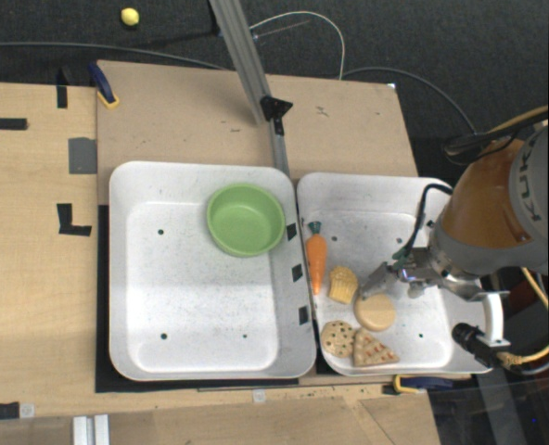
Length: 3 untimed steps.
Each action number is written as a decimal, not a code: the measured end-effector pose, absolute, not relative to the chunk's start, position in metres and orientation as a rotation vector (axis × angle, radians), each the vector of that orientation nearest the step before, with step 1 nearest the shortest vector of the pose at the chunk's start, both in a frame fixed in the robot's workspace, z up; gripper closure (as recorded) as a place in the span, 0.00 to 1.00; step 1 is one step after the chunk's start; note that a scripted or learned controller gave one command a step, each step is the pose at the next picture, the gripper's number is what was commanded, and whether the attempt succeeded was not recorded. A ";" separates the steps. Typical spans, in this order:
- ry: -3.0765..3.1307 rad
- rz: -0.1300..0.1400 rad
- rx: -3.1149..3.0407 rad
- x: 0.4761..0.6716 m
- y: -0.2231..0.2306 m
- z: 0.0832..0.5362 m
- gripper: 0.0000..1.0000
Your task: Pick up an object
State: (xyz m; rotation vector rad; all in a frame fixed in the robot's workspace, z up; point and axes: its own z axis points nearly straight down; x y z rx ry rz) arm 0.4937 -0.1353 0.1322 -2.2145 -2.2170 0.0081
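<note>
You are looking down on a light wooden bench (33, 248) with black tape marks along its left part and a brown board (200, 119) laid under the 2 white bins. Beyond the bench the floor is dark carpet (70, 7), crossed by thin cables, with a small yellow ball (130, 16) lying on it near the top left. A grey metal pole (242, 49) slants down from the top edge and ends at a black clamp just above the gap between the bins. A blue and yellow clip (104, 85) sits at the board's upper left corner. The left bin (154, 286) holds 1 green bowl (246, 219), upright, near its upper right corner. The right bin (367, 202) holds 5 toy foods: a carrot (316, 261) along its left wall, a yellow corn piece (343, 285) just beside it, a round tan bun (377, 312), a speckled cookie (338, 338) and a triangular slice (374, 350) near the front wall. The arm (492, 211) reaches in from your right, and its gripper (390, 278) hangs just above the bun; you cannot tell how far it is open, nor whether it has hold of anything.
</note>
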 end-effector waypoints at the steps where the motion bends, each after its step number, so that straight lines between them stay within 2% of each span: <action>1: -2.222 0.002 -2.220 0.494 -0.135 0.089 0.00; 2: -2.221 0.001 -2.217 0.494 -0.134 0.099 1.00; 3: -2.225 -0.002 -2.223 0.495 -0.141 0.160 1.00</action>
